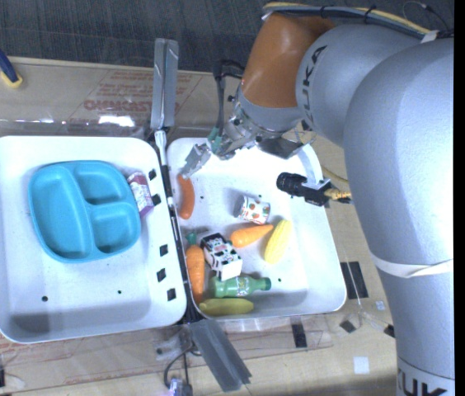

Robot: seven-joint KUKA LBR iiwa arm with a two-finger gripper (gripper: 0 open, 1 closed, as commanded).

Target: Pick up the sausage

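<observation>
From above, my end effector (197, 157) hangs just above the sausage (185, 196), which lies against the left wall of the right bin (331, 246) — whether it is apart or together I cannot tell. Risk: that wall may block one side, so I close on nothing.

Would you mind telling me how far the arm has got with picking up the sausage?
Done: the hand has reached the right bin, just above the sausage's upper end. In hand: lining up over the sausage, which lies against the bin's left wall, not between the fingers. Left: the grasp and the lift. I can't tell how the fingers are set.
</observation>
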